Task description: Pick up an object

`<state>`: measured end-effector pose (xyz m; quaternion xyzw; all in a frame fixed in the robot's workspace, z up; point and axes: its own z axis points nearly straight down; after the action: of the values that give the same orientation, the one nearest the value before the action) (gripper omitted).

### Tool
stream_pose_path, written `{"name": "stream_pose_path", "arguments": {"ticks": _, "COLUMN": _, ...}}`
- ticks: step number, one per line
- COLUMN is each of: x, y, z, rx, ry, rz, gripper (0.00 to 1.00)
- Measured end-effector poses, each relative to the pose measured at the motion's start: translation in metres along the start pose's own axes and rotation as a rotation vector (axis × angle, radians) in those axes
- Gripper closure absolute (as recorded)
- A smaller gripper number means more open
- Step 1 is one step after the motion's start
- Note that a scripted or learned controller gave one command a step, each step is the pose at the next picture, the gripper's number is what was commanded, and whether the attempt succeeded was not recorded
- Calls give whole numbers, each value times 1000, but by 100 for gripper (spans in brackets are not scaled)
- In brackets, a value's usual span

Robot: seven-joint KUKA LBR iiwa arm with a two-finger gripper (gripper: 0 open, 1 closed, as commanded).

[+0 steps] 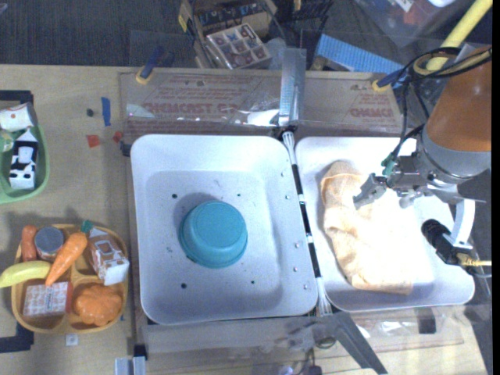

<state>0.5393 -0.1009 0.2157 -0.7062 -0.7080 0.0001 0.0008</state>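
Grey arm [461, 151], orange band, yellow-black cables, metal fingers [366, 196]

Crumpled cream-and-tan cloth [353, 229], sprawled across the right bin's [445, 287] floor. Teal bowl [214, 233], upside down, centred in the left bin [148, 170].

Two white bins [156, 170] were seen at the centre; a teal-blue bowl [214, 233] was seen in the left one; a pale cream and tan cloth [355, 241] was seen in the right one; at eight o'clock an orange carrot [66, 258] and a yellow banana [23, 273] were seen on a yellow-orange tray [117, 244]; at three o'clock the arm [465, 123] was seen in grey with an orange band.
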Motion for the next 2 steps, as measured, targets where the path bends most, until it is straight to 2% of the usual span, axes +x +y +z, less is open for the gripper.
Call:
{"name": "stream_pose_path", "arguments": {"ticks": 1, "x": -5, "y": -6, "z": 122, "rx": -4, "ry": -1, "rz": -250, "gripper": 0}}
{"name": "stream_pose_path", "arguments": {"ticks": 2, "x": -7, "y": -6, "z": 111, "rx": -8, "ry": -3, "rz": -246, "gripper": 100}}
